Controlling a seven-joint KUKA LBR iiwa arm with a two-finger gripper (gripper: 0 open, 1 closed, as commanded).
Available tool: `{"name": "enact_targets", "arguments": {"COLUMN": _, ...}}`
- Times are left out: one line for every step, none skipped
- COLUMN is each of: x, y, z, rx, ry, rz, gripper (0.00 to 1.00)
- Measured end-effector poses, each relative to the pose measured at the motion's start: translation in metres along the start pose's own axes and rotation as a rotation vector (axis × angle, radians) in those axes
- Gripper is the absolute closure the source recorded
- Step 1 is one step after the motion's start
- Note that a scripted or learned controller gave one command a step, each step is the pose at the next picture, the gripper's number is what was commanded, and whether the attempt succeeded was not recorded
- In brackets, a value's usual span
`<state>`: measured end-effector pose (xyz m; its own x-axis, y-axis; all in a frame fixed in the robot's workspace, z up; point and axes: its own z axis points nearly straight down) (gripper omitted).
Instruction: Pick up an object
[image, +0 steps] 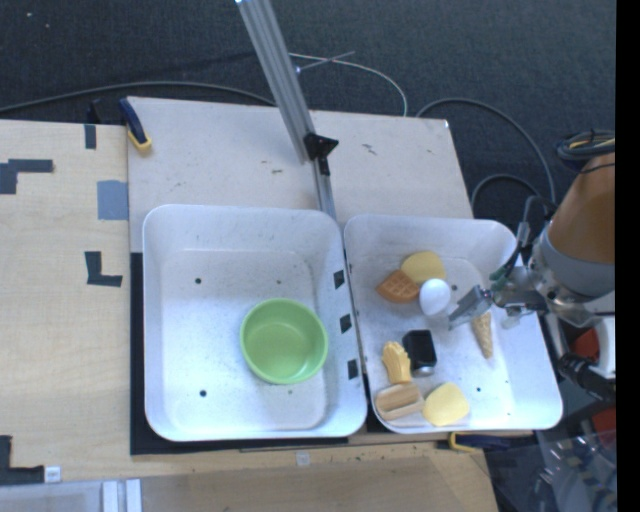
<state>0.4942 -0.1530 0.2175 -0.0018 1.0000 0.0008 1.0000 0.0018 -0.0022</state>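
Dark carpet w/ cables lay round the bench (60, 200); two white bins sat on it. Gripper (466, 308) hung over the right bin (530, 400), fingers slightly apart, holding nothing. Nearest target: white egg (434, 296), just beside the fingertips, touching the waffle (398, 288). Prob. light, hard, slippery; grip across its middle. Neighbours crowded its left, the bin's right side had more room.

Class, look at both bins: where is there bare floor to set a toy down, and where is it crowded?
Left bin: bare floor all around the green bowl, widest along its back and left walls. Right bin: crowded through the middle with toys and the end effector; a bare patch at its front right corner.
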Motion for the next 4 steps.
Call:
{"name": "enact_targets", "arguments": {"x": 0.000, "y": 0.000, "z": 0.000, "rx": 0.000, "ry": 0.000, "rz": 0.000, "gripper": 0.00}}
{"name": "enact_targets", "arguments": {"x": -0.002, "y": -0.003, "z": 0.064, "rx": 0.006, "ry": 0.001, "rz": 0.002, "gripper": 0.00}}
{"name": "enact_targets", "arguments": {"x": 0.002, "y": 0.007, "z": 0.102, "rx": -0.007, "ry": 0.000, "rz": 0.002, "gripper": 0.00}}
{"name": "enact_targets", "arguments": {"x": 0.003, "y": 0.011, "z": 0.107, "rx": -0.015, "ry": 0.002, "rz": -0.001, "gripper": 0.00}}
